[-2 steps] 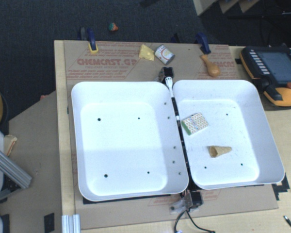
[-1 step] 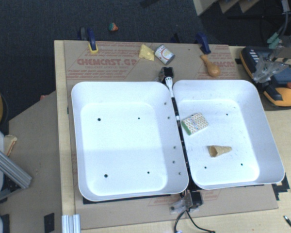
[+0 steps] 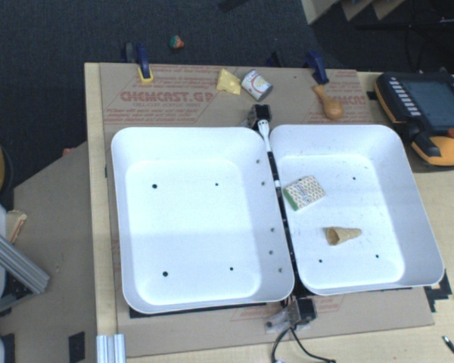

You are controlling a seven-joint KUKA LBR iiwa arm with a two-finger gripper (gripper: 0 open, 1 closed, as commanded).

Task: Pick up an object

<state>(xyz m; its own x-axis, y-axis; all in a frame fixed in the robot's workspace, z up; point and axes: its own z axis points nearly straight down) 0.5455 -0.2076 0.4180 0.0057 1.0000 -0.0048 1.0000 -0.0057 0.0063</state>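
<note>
Cables and a small black connector (image 3: 296, 314) trail off the near edge of the bench, just in front of the seam where the two bins meet. Behind them, the left bin (image 3: 121, 203) is smooth, glossy white plastic with rounded corners and a few dark dots on its floor.

The right bin (image 3: 418, 203) holds the candidates for picking. A flat, squarish packet (image 3: 303, 193), green at one edge and finely patterned in white, lies tilted near the bin's left wall. A tan cone-shaped piece (image 3: 342, 235), rough and matte, lies on its side nearer the middle, well apart from the packet.

On the brown board (image 3: 174, 97) behind the bins sit a yellow wedge (image 3: 228, 82), a small white box (image 3: 256, 85) and an orange-brown pear-shaped object (image 3: 328, 101).

By my reading the pick has not begun – both pieces lie loose on the bin floor. Whether the gripper is released or clenched I cannot tell. The next move calls for a descent over one piece; the cone looks easier to pinch than the flat packet.
</note>
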